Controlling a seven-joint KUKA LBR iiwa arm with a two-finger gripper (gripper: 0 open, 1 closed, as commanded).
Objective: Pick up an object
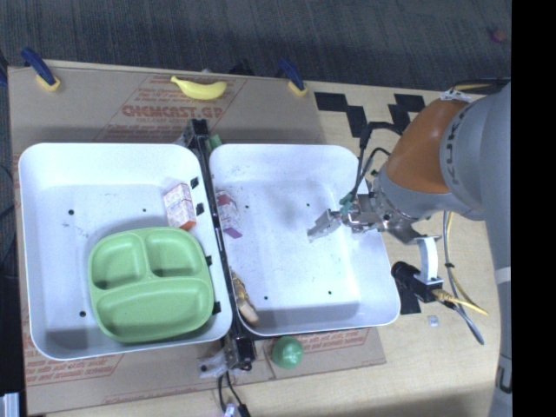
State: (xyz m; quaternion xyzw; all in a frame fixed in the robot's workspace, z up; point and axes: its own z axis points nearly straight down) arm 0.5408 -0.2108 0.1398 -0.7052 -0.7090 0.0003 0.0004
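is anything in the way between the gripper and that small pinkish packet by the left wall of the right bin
Nothing visible is. The gripper sits over the right bin, and the pinkish packet lies to its left against the divider. Bare white bin floor lies between them. The brown object lies nearer the front corner, off that line.

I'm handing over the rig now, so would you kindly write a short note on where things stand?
Gripper: over the right bin, nothing visibly held.
Things: green tray and small carton in the left bin; a small packet at the right bin's left wall; banana and green ball outside the bins.
Done: nothing picked.
Left: grasp and lift one object.
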